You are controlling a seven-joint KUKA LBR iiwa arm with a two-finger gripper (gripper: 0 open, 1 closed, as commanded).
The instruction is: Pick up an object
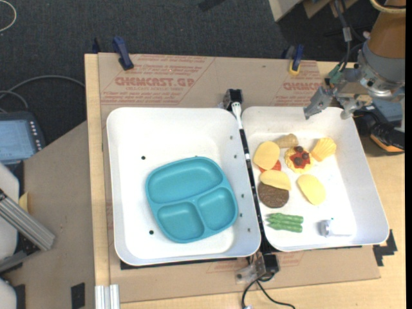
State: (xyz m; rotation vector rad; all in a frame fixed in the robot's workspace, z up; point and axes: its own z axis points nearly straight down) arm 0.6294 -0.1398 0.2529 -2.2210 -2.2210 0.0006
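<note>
The claw (329,103) hangs at the far right corner of the right bin (367,192), above its back rim, with its two fingers spread apart and nothing between them. The cluster of toy foods, any one of which would serve the task, lies nearer the camera and slightly leftward of the claw, so the coming move is judged to be a short travel toward the viewer followed by a descent. Nearest the claw are a small tan piece (287,140) and a ridged yellow piece (324,149), the latter lying slantwise with its long axis running from near left to far right. Between them sits a round item with red and dark topping (299,158); to its left, a yellow disc (266,154) overlaps a red piece (277,166). Closer to the camera are a brown-and-tan round (274,189), a yellow oval (311,189), a green bean pod (284,221) lying left to right, and a small grey-white object (327,228) near the front wall. The pieces at the cluster's centre touch or nearly touch, which could hinder a clean grasp; the outlying ones stand apart. The left bin (122,172) holds a teal divided plate (191,199) with three compartments, all bare. Both bins rest on the worktop (193,76).
</note>
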